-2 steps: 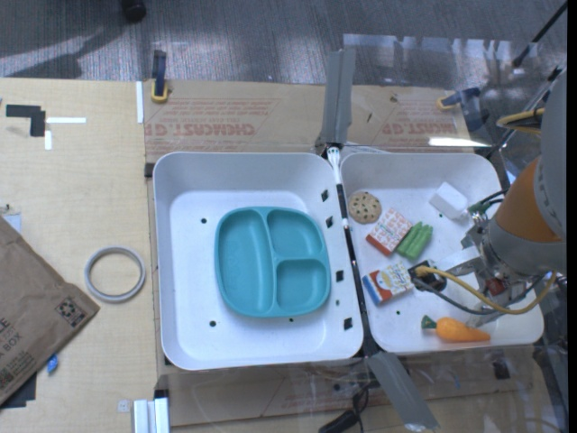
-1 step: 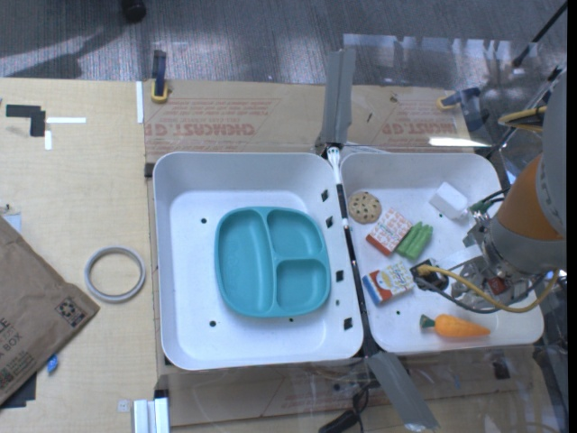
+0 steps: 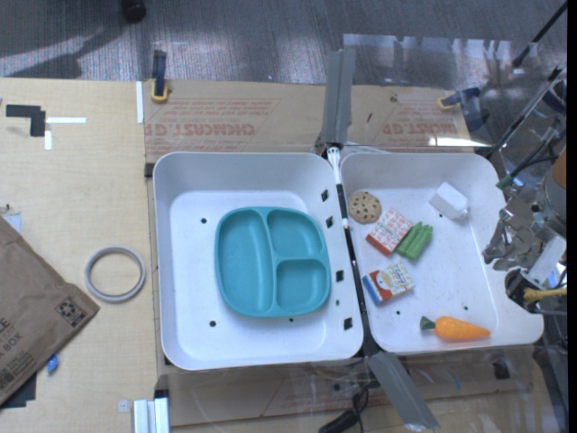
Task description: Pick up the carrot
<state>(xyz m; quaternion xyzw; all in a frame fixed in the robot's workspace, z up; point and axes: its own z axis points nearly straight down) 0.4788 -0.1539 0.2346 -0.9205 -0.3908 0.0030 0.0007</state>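
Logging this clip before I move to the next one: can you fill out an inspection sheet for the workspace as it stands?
Surface: two white bins side by side, left bin and right bin, on a cardboard-covered bench.
Job's things: carrot lies near the right bin's front edge, apart from the other items.
Clutter: teal divided plate in the left bin; cookie, two small cartons, green pods and a white block in the right bin.
Hand: hand at the right bin's right edge, away from the carrot.
Cables: dark cables at upper right.
Surroundings: tape roll, cardboard box.
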